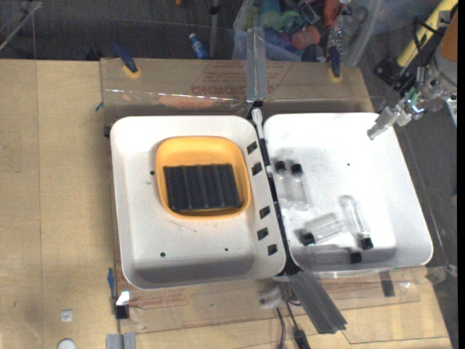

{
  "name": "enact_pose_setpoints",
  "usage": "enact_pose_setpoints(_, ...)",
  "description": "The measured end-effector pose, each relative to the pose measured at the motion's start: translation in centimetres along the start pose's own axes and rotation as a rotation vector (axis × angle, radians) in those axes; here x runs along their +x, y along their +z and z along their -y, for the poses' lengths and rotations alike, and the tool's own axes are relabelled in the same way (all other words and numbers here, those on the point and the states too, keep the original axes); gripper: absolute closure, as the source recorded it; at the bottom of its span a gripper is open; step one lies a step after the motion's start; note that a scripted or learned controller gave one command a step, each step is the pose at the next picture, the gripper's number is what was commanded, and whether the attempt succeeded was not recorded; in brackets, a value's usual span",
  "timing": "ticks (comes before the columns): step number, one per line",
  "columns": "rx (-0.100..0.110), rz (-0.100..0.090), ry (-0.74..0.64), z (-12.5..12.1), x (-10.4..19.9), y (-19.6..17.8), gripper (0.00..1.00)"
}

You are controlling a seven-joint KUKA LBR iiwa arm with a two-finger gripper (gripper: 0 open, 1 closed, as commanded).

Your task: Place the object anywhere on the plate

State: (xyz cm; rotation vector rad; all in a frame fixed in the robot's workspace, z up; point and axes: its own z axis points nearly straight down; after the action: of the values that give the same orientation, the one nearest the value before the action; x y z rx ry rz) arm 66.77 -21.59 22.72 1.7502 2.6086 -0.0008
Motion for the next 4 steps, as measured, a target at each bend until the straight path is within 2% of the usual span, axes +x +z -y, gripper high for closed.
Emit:
enact_pose_setpoints(1, -0.001, 0.001, -0.137, 0.1, -0.5, 0.4, 0.00)
enact_pose_setpoints(2, -0.003, 0.004, -0.197, 0.1, -0.5, -0.1, 0.00)
enact_pose_setpoints(3, -0.004, 0.001, -0.508, -0.5, 1.0, 0.1, 0.00)
enact_pose_setpoints(4, -0.004, 0.002, -0.680, 1.0, -0.2, 0.5, 0.00)
